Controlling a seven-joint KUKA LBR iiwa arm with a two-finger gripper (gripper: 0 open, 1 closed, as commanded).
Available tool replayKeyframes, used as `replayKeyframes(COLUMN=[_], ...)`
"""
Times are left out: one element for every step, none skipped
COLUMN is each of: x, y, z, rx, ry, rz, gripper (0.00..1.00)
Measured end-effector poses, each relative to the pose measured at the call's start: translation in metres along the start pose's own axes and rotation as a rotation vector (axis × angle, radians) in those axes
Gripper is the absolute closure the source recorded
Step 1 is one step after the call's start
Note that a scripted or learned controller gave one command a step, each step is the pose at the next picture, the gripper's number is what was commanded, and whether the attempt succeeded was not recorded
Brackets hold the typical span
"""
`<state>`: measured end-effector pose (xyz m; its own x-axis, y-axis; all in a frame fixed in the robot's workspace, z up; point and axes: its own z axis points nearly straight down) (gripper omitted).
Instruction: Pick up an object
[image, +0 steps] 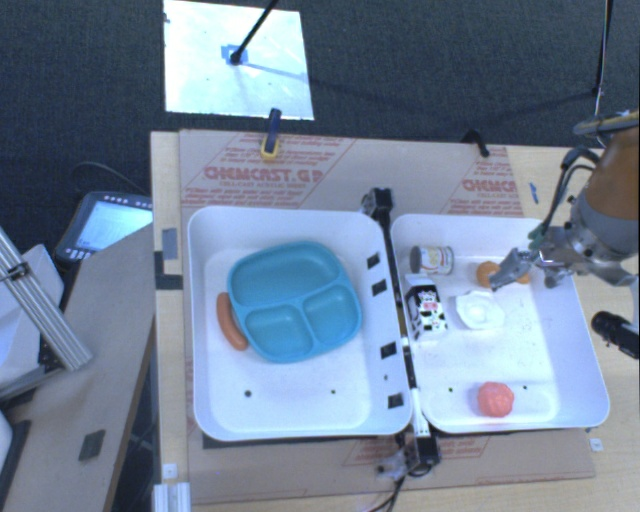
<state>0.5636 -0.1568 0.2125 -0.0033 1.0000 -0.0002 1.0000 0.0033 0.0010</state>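
Note:
The right bin (570, 340) holds a small tan jar (432, 260) lying on its side, a black-and-white spotted carton (429, 310), a white cup-like piece (478, 310), a pink ball (494, 398) and a small orange object (487, 271). My gripper (515, 268) hangs over the right bin's far right part, just to the right of the orange object and above the white piece. Nothing shows between its fingers.
The left bin (210, 400) holds a blue divided tray (295, 300) and an orange sausage-shaped toy (231, 321) beside the tray's left edge. A black divider (392, 300) with clips runs between the bins. A tablet (105, 228) lies off the bench to the left.

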Motion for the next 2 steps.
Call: replayKeyframes(x=[-0.005,0.001], y=[-0.002,0.0], z=[0.043,0.087], rx=[0.003,0.003], ry=[0.0,0.001], rz=[0.002,0.001], gripper=[0.0,0.0])
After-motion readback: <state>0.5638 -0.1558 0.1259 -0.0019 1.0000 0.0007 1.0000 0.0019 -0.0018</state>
